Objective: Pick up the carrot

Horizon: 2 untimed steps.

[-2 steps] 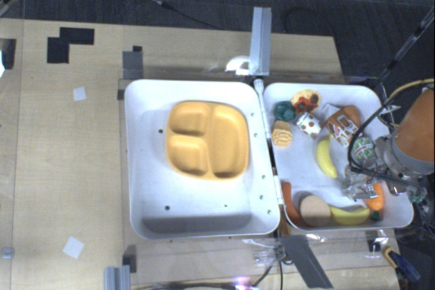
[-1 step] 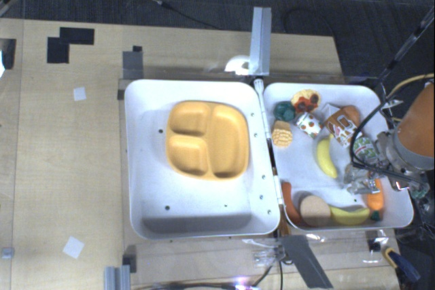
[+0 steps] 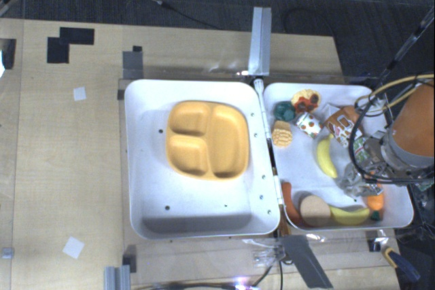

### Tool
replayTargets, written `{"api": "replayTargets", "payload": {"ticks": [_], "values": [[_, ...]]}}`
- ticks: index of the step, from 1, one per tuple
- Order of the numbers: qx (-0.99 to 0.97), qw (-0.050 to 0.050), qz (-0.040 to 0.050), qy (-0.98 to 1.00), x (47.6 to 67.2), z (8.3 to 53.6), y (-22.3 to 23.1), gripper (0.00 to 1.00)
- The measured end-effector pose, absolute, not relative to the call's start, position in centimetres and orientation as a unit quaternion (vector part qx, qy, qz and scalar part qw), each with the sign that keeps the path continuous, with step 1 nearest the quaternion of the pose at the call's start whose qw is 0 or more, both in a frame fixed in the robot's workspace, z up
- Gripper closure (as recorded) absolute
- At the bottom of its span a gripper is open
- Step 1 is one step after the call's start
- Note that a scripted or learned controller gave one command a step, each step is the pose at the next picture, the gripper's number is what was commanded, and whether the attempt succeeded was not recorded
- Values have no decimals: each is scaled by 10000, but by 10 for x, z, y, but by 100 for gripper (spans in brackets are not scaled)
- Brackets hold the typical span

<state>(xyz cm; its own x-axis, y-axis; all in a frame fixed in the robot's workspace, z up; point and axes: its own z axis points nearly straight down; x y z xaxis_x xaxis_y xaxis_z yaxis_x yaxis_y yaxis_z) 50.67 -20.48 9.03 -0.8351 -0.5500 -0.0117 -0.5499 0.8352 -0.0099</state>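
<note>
The carrot (image 3: 375, 202) is a small orange piece with a green end, lying in the front right corner of the right bin (image 3: 406, 214). My gripper (image 3: 357, 183) reaches down into that bin just left of and above the carrot, close to it. Cables and the wrist hide the tip. Whether it touches the carrot cannot be told from here.
The right bin also holds two bananas (image 3: 326, 157) (image 3: 349, 214), a tan lump (image 3: 314, 208), a red-brown sausage (image 3: 288, 203), corn (image 3: 282, 134) and several small toys at the back. A yellow divided plate (image 3: 207, 139) lies in the left bin (image 3: 146, 200).
</note>
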Motion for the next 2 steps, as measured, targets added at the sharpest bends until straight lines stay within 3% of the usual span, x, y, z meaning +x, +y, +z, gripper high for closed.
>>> {"api": "replayTargets", "payload": {"ticks": [1, 2], "values": [[-4072, 92, -61, 9133, 502, 91, -205, 100], [-4075, 138, -86, 9131, 506, 103, -204, 100]]}}
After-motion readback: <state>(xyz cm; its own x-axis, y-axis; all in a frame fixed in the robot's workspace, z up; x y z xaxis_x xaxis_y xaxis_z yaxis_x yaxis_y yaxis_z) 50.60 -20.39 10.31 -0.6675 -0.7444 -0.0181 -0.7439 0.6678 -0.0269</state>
